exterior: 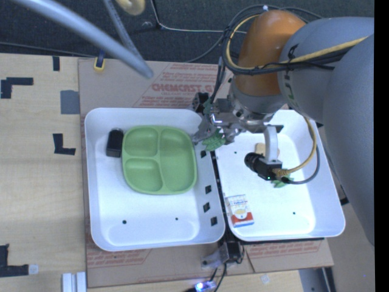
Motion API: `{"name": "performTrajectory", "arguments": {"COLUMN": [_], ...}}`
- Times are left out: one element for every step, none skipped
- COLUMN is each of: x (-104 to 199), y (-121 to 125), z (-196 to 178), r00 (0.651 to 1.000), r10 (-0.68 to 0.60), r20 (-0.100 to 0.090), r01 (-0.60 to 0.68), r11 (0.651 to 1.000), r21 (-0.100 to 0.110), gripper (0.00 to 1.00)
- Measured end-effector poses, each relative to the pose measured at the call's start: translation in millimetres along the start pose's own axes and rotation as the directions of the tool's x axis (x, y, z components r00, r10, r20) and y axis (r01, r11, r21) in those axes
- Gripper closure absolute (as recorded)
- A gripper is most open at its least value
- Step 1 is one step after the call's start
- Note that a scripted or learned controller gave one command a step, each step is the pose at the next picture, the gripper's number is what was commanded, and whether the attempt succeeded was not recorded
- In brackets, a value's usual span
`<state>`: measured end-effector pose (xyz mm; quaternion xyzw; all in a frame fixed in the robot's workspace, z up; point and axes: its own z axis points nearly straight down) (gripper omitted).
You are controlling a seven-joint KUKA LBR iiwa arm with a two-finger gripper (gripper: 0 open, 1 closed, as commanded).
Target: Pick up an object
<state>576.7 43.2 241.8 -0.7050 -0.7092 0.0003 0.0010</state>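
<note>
Bench (36, 163) with cardboard sheet (176, 81) under two white bins (100, 181).

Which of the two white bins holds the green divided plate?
The left bin holds the green plate, with a small black object beside it. The right bin holds a small white and orange packet instead.

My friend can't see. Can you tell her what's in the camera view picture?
A grey robot arm reaches over two white bins. The left bin holds a green divided plate and a small black object; the right bin holds a little carton.
</note>
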Motion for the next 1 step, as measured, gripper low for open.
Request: {"name": "performTrajectory", "arguments": {"x": [54.7], "y": [7.4], "z": [2.0], "r00": [1.0], "r10": [-0.001], "r20": [0.0], "r01": [0.001], "r11": [1.0], "r21": [0.0], "gripper": [1.0]}}
